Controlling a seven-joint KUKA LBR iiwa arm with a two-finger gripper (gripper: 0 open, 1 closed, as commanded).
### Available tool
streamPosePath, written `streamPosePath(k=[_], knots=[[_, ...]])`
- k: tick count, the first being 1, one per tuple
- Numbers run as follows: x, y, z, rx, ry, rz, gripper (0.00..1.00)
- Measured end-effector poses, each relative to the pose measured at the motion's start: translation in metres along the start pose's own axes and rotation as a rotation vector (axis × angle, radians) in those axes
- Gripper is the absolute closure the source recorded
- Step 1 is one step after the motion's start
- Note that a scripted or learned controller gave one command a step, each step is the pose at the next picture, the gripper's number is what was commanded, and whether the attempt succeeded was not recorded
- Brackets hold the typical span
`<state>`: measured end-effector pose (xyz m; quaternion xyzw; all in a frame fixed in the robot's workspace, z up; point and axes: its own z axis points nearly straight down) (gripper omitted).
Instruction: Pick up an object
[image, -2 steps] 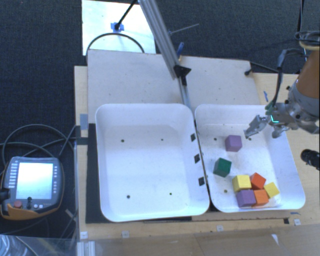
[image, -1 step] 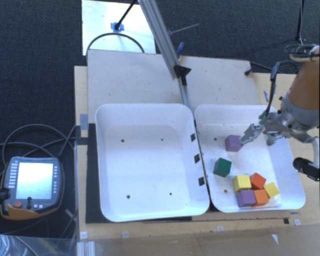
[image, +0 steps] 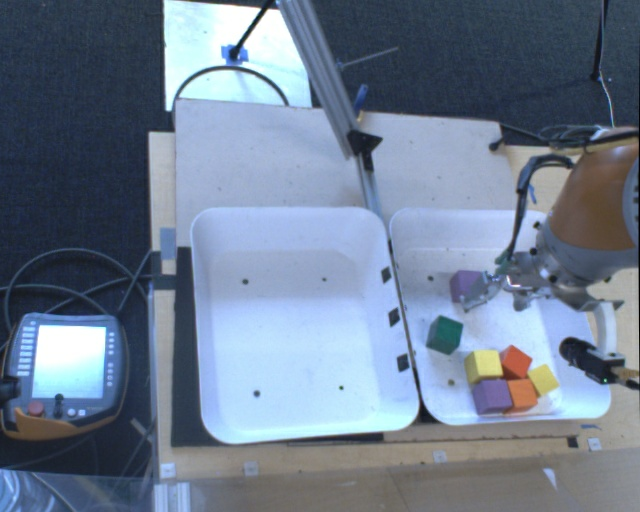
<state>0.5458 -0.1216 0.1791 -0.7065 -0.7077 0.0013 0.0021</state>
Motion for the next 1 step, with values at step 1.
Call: streamPosePath(k=[1], knots=[[-0.0100, -0.0031, 0.0509, -0.001, 0.000, 0.001, 0.00]])
